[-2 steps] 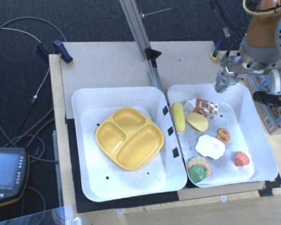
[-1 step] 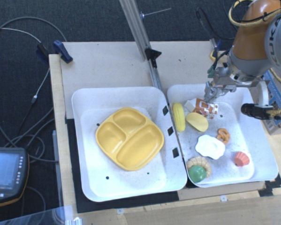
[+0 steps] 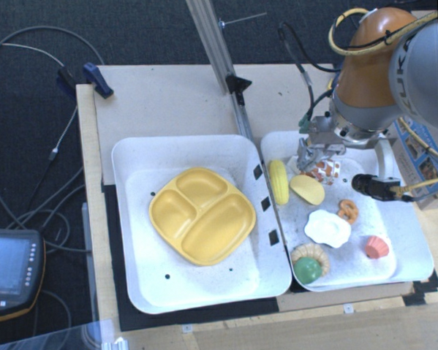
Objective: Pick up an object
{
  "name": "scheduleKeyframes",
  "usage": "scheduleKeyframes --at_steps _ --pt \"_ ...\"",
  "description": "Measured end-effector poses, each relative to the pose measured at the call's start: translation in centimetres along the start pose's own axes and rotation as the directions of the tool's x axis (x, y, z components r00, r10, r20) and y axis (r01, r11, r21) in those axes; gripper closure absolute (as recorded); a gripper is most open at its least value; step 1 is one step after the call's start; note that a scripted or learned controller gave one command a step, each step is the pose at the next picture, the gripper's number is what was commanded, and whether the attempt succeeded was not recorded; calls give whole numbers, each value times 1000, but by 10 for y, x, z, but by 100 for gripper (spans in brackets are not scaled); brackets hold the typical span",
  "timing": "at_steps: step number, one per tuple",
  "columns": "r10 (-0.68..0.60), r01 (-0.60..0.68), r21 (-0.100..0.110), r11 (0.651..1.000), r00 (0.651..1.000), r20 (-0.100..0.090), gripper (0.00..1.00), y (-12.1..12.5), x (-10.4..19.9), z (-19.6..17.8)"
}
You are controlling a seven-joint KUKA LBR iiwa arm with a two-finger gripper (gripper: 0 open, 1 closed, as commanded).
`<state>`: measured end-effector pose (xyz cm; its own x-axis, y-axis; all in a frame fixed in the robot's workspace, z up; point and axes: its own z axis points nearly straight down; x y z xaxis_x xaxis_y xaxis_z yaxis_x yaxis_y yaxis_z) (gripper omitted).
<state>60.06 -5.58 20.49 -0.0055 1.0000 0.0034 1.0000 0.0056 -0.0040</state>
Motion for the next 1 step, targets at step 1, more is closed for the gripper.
scheduleKeyframes --at_steps 1 --pt "0 0 1 1000 1000 0 100 -22 45 4"
